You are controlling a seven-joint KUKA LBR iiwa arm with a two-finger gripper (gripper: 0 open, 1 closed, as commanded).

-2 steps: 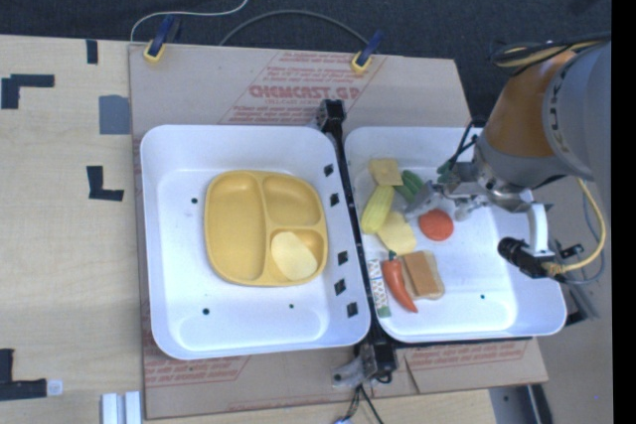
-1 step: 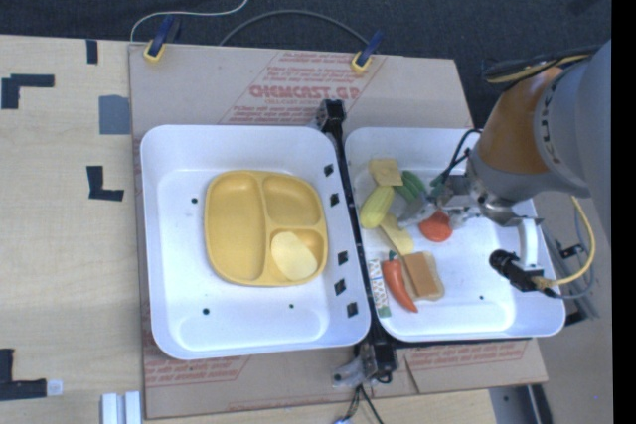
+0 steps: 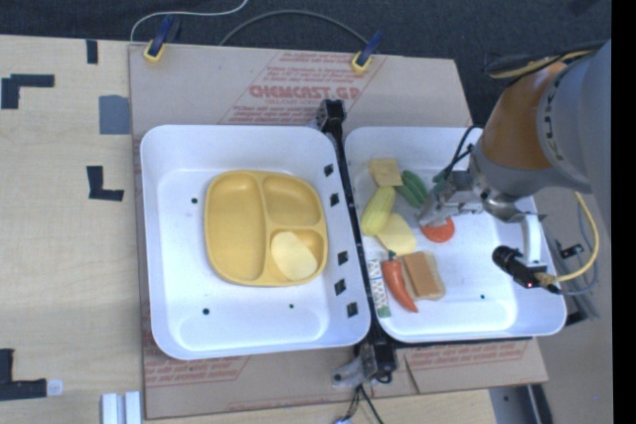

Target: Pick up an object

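Arm: grey, orange band above wrist, reaching in from right, over right bin.
Jaws: low among the toys, just above red round piece; spread or pressed together cannot be told at this angle; nothing visibly pinched.
Candidate things: right bin, left half, packed close together: green piece, pale yellow block, yellow-green cob-shaped piece, pale yellow lump, red pepper-shaped piece, brown slab.
Nearest to jaws: red round piece and green piece, both touching or just beside the tool; which one is the target cannot be told.
Left bin: yellow divided plate with pale round piece in near-right compartment; well apart from the arm.
Counter: pale wood, both bins on a brown board.
Step in hand: judged as descent or closing on a thing in the cluster; lift not yet begun.
Next move: firm closure on a single piece, then a straight lift clear of neighbours; risk of crowded pieces being nudged or a slip from the rounded red one.
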